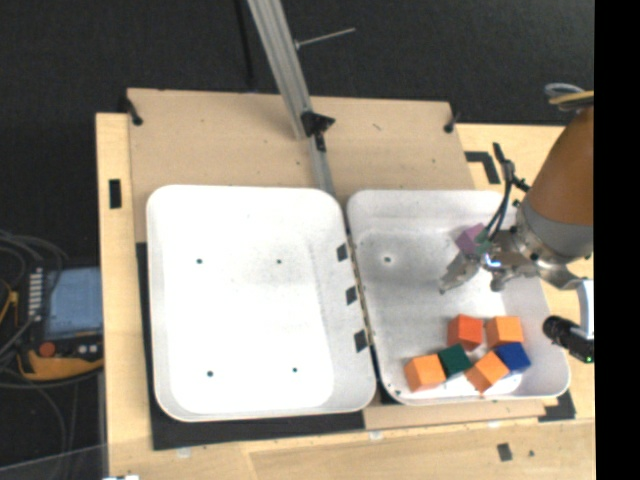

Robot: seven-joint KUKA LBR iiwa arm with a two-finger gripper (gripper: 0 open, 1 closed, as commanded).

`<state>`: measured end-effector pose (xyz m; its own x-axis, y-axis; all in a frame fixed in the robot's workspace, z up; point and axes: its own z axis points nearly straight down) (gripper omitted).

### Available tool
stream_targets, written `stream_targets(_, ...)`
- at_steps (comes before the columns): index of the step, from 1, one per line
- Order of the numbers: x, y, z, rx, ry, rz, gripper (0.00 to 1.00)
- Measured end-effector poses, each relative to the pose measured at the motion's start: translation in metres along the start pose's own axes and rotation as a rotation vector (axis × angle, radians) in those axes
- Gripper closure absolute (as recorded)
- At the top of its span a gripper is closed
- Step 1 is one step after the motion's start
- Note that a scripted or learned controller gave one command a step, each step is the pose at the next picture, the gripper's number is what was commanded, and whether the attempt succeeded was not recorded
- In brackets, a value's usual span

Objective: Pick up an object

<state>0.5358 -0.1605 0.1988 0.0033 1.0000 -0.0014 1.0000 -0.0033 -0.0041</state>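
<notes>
Camera view, L to R: shallow white left bin [250, 298], then shallow white right bin [400, 238] touching it at centre. Small purple block [469, 237] sits in upper part of right bin, just beside gripper [478, 270]. Gripper fingers look spread apart w/ nothing between them, hovering over bin floor. Near front edge of right bin, a cluster: orange cube [425, 371], green cube [455, 359], red-orange cube [466, 330], orange cube [490, 370], blue cube [511, 355], orange cube [505, 329], all close together.
</notes>
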Motion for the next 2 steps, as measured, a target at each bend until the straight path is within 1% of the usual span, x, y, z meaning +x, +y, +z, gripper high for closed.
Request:
stream_targets(1,0.002,0.009,0.053,0.000,0.000,0.003,0.00)
stream_targets(2,0.003,0.011,0.039,-0.009,0.002,0.010,1.00)
